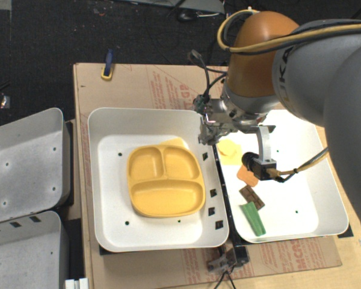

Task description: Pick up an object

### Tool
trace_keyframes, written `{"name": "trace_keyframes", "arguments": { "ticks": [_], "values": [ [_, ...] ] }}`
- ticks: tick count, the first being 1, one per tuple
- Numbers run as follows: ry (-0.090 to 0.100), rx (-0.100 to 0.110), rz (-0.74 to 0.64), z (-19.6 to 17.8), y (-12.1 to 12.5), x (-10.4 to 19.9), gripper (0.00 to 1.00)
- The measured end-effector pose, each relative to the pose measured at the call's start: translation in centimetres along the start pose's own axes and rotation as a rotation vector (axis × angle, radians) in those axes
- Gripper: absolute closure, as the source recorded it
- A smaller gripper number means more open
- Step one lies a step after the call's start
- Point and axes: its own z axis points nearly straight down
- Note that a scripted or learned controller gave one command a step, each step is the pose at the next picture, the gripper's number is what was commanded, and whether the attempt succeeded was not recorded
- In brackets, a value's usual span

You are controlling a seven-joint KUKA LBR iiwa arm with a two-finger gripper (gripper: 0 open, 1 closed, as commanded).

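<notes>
We see the loose objects in two groups. In the right bin [313, 212], a pale yellow flat piece [230, 150] lies near the bin's upper left corner. Below it, running down the frame along the bin's left side, come an orange piece [246, 176], a brown block [251, 197] and a green stick [253, 218]. The brown block touches the top end of the green stick. The orange piece sits just above the block.

In the left bin [102, 161], a yellow divided plate [166, 181] with three compartments lies flat in the middle, well apart from the smaller pieces.

The gripper [209, 134] hangs over the upper part of the seam between the two bins, just left of the pale yellow piece. We cannot make out whether its jaws are spread or pressed together, and we see nothing held in them. The grey arm [325, 65] comes in from the upper right of the frame, its orange band [262, 41] above the wrist.

Small black squares [212, 192] dot the right wall of the left bin. Both bins rest on a cardboard sheet [144, 83]. A small blue and yellow object [108, 65] lies near the sheet's upper left corner. White perforated trays [24, 155] sit at the left edge of the frame.
</notes>
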Motion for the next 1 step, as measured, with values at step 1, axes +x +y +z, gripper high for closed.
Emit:
{"name": "trace_keyframes", "arguments": {
  "ticks": [1],
  "values": [
    [0.000,0.001,0.000,0.82,-2.26,4.44,1.00]
  ]
}}
